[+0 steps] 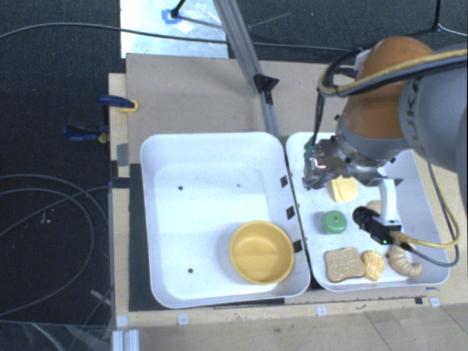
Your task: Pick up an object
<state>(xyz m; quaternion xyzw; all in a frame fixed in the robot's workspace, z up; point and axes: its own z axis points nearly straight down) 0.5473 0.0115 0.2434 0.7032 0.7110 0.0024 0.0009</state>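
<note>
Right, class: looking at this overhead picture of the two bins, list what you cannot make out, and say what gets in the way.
1. The pincer's finger state: the arm's wrist covers it in the camera view.
2. The far part of the right bin: the arm hangs over it.
3. The yellow block: its upper edge is under the wrist.
4. The croissant: a cable crosses it.
5. The pale item by the white bracket: too small to name.
</note>
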